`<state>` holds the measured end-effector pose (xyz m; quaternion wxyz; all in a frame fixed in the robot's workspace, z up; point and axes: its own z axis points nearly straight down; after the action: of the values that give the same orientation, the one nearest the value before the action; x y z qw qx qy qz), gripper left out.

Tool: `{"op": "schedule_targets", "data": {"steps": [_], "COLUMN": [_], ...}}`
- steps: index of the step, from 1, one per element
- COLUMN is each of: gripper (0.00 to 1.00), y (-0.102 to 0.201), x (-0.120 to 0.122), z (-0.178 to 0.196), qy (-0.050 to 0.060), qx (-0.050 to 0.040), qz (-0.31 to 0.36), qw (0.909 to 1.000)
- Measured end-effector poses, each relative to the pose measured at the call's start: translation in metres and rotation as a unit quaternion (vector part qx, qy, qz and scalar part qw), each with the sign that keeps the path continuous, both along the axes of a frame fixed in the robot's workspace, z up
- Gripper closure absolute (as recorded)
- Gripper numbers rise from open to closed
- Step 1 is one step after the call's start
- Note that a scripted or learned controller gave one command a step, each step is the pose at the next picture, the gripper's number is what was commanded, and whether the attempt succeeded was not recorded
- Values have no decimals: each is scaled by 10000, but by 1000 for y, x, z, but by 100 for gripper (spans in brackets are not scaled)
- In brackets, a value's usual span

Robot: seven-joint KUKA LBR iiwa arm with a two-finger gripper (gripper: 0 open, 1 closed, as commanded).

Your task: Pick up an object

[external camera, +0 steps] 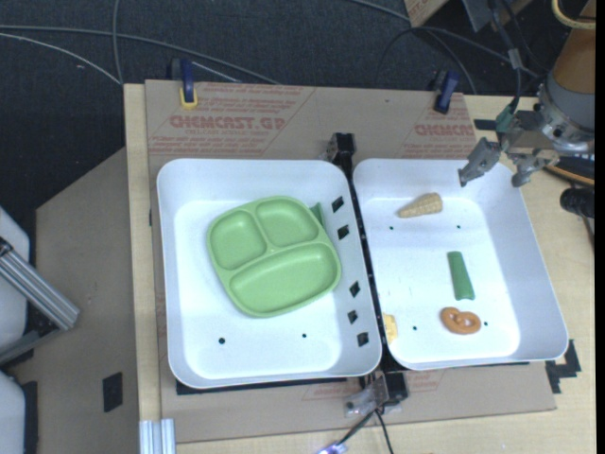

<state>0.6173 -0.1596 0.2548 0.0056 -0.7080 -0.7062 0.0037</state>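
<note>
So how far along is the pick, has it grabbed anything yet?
Nothing grabbed yet. The open gripper hangs over the right bin's top right corner with nothing between its fingers. The cone, green stick and pretzel lie in that bin. Descent, grasp and lift remain.

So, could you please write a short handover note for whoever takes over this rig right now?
Gripper: open, nothing between its fingers, above the far right corner of the right bin.
Right bin contents: a tan cone-shaped piece near the far side, a green stick in the middle, a brown pretzel near the front, and a small yellow piece at the front left wall.
Left bin: a green divided plate lying flat.
Done: nothing picked up so far.
Left: choose an object, probably the cone as it lies nearest the gripper, then grasp and lift it.
</note>
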Motion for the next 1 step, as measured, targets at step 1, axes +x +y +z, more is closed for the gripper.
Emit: {"op": "schedule_targets", "data": {"steps": [1], "gripper": [0], "y": [0], "x": [2], "z": [7], "qy": [-64], "qx": [-12], "qz": [14], "qw": [10000]}}
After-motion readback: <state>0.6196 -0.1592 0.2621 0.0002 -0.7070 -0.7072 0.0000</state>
